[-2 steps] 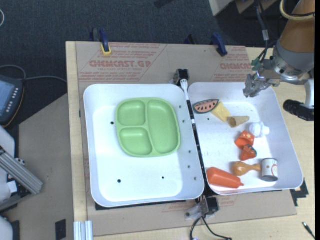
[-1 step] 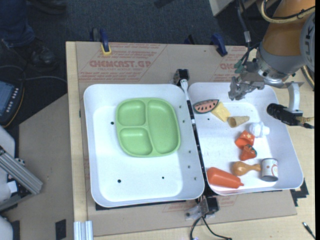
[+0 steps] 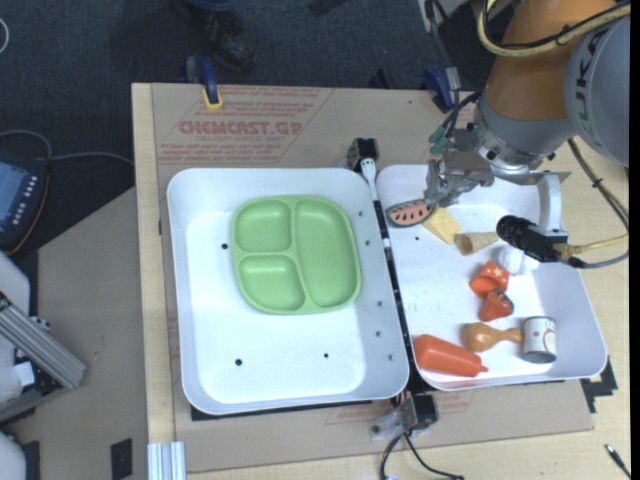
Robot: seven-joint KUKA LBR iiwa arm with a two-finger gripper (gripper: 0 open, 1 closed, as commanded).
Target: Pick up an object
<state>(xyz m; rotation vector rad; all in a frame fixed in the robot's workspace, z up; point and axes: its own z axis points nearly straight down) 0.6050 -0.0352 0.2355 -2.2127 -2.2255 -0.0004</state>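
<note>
At the near edge of the right bin (image 3: 590, 353) lies an orange toy carrot (image 3: 447, 356), with a wooden-handled piece (image 3: 487, 337) and a small silver can (image 3: 539, 339) just beyond it. Farther in sit red strawberry-like toys (image 3: 491, 291), then a yellow wedge (image 3: 441, 226) and a watermelon slice (image 3: 408, 212) near the far wall. The tool (image 3: 440, 190) hangs just above the slice and wedge; whether it is open or closed cannot be told, and nothing is seen gripped. A clean pick likely calls for centring on one toy, clear of its neighbour and the wall. The left bin (image 3: 200, 298) carries a green divided plate (image 3: 297, 253) on the counter (image 3: 150, 148).
</note>
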